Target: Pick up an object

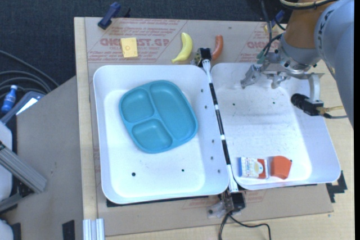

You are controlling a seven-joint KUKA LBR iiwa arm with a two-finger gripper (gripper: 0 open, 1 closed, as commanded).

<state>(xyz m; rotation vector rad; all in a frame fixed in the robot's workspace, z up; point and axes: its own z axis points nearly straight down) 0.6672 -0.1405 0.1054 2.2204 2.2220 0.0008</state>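
A small carton with an orange top (263,167) lies on its side at the near edge of the right bin (264,121). A blue divided plate (158,115) rests in the left bin (112,137). My gripper (261,77) hangs over the far part of the right bin, far from the carton. Its grey fingers (247,80) are spread apart and hold nothing.
Behind the bins on the cardboard lie a yellow banana (183,48), an orange-red sausage-shaped toy (217,46), a yellow square tag (129,48) and a blue clip (108,15). Black cables and a connector (306,103) trail from the wrist over the right bin's right side.
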